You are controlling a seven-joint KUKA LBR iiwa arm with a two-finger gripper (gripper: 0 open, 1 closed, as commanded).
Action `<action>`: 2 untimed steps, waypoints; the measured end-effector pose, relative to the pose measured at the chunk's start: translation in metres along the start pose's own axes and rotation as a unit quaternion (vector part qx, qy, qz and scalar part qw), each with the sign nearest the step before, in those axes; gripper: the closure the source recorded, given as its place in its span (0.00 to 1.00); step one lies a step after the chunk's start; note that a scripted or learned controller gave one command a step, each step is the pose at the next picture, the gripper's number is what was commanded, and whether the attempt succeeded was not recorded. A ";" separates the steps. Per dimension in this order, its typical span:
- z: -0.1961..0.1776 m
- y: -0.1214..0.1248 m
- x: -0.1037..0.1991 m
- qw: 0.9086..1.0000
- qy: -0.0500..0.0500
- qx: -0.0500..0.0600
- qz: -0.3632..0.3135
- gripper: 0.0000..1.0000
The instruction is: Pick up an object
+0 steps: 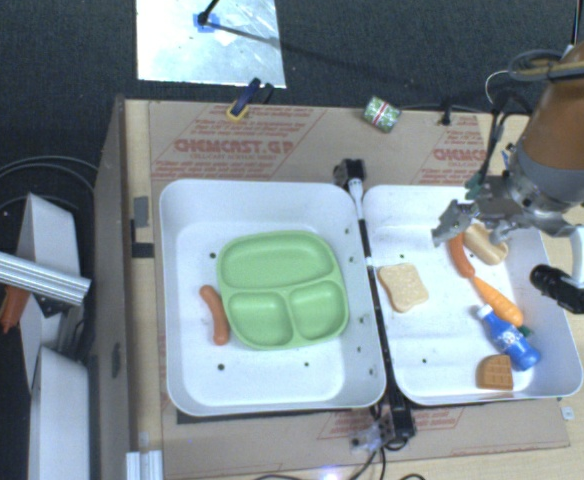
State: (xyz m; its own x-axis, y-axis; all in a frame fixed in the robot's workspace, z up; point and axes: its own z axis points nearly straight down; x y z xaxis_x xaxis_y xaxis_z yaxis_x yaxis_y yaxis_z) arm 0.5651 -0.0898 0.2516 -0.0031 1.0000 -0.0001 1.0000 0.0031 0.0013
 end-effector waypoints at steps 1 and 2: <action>-0.045 0.062 -0.073 1.000 -0.001 -0.002 0.001 0.00; 0.060 0.077 -0.054 1.000 0.001 0.001 0.000 0.00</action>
State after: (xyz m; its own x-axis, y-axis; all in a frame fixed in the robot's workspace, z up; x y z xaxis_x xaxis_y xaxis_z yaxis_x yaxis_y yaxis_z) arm 0.6427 -0.1433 0.1920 -0.0038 1.0000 0.0010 1.0000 0.0038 -0.0017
